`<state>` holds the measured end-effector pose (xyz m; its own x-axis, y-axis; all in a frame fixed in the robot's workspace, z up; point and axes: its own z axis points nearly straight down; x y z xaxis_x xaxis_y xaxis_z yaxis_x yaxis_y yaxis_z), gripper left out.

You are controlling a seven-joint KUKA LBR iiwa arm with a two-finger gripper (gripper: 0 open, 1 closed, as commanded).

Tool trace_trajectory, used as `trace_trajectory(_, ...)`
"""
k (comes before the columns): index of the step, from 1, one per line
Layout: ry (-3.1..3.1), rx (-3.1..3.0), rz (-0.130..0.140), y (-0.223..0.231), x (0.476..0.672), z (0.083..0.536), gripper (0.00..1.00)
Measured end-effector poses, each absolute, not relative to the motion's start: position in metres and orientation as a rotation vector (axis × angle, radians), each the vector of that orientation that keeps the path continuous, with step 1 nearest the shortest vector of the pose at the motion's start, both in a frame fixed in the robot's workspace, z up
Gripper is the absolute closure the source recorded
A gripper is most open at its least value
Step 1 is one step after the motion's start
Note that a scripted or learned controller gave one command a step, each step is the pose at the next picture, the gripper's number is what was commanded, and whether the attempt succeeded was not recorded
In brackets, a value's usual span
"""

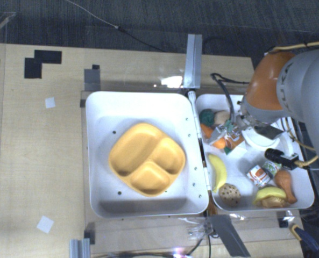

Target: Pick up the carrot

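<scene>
While the grey arm [304,85] reaches into the right bin [304,200], its gripper [232,129] sits low near that bin's far left corner, touching or just above the carrot [222,142]; whether it holds anything cannot be told. A banana [218,171] lies along the bin's left wall, and a small can [257,175] nearer the right wall bears a label too blurred to read. A yellow divided plate [147,158] rests mid-floor in the left bin [94,144].

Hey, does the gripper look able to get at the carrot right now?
Probably yes: the gripper is low in the right bin, right by the carrot, nothing covering it, though toys crowd close around.
</scene>
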<state>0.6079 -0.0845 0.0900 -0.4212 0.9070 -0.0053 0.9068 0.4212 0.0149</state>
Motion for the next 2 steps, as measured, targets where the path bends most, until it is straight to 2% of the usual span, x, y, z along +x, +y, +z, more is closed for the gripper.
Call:
trace_trajectory(1,2.636,1.667,0.025,-0.0830,0.6120,0.1059,1.00)
trace_trajectory(2,2.638,1.668,0.021,-0.0832,0.6108,0.1040,0.00)
